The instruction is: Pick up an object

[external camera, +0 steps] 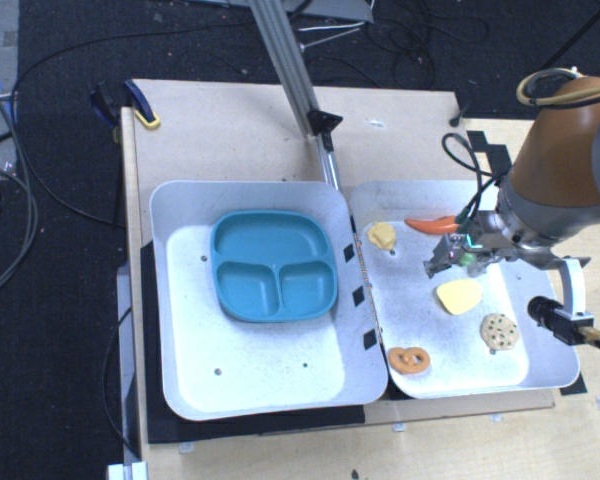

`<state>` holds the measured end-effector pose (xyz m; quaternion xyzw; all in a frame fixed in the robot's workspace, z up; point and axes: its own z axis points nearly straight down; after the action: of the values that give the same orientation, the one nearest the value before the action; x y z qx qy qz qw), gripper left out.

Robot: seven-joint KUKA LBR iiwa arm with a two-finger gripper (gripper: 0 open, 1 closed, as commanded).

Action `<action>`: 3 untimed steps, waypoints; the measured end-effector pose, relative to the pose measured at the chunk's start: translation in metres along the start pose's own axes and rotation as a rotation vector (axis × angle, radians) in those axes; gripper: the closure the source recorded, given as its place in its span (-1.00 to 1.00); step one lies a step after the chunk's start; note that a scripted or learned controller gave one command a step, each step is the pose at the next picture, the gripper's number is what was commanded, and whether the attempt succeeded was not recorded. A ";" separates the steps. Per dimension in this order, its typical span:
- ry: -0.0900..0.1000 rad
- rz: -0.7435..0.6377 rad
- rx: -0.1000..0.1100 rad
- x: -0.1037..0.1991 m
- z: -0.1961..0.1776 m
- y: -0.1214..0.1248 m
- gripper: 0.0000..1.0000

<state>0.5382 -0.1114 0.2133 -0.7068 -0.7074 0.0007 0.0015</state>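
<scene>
My gripper (446, 262) hangs low over the middle of the right bin (550, 373), its dark fingers pointing left. Just below it lies a pale yellow wedge (459, 296), close to the fingers but apart from them. An orange carrot (432, 225) lies just above the gripper. A small yellow lump (382, 236) sits at the bin's upper left. A chocolate-chip cookie (498, 332) lies at the lower right and a brown pretzel (410, 360) at the lower left. I see nothing between the fingers.
The left bin (180, 368) holds a blue divided plate (275, 266). A metal pole (290, 58) slants across the bench toward the gap between the bins. Cables lie on the floor around the bench.
</scene>
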 end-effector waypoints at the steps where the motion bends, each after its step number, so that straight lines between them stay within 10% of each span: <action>1: 0.000 0.000 -0.002 0.000 -0.001 0.001 -1.00; 3: -0.001 0.002 -0.003 0.002 0.120 0.001 -1.00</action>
<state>0.5388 -0.1088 0.0934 -0.7075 -0.7067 0.0000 -0.0002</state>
